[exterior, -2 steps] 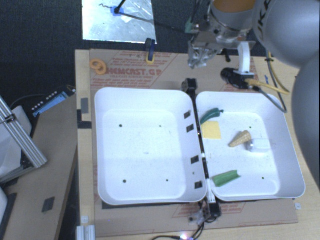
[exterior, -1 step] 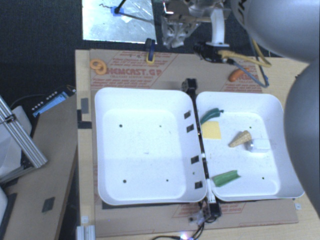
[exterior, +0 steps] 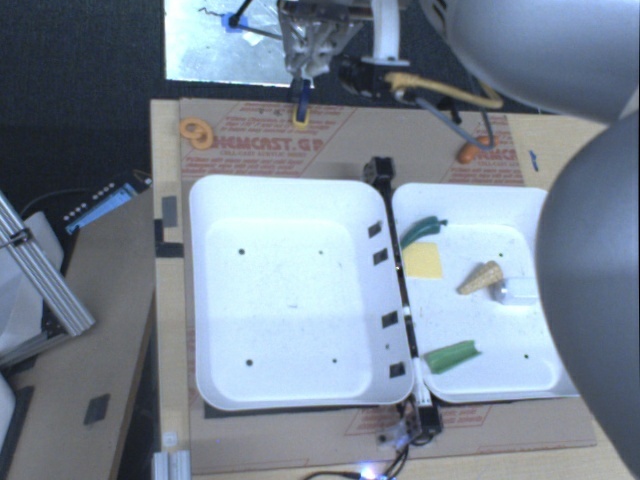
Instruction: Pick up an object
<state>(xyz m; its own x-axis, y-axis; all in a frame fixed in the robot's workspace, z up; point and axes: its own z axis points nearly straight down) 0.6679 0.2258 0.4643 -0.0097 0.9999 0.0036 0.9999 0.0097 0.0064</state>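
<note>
Camera view: gripper (exterior: 308,60) up at twelve o'clock, beyond the far edge of both bins, above the far rim of the cardboard sheet (exterior: 270,143). Spread or pressed together: cannot tell, too blurred against the bright patch behind. Just toward six from it, a small blue-and-yellow piece (exterior: 300,106), perhaps a peg, lying on or over the cardboard; contact with the gripper unclear. Farther out, at three o'clock, right bin (exterior: 470,390) with the loose objects: green pepper (exterior: 423,230) at the bin's eleven, yellow square (exterior: 422,261) just beside it toward six, tan cone (exterior: 480,277) near the middle, green pod (exterior: 452,355) at seven. All well apart from the gripper. Left bin (exterior: 200,268) alongside, at nine. Orange ring (exterior: 197,133) on the cardboard at ten o'clock.
</note>
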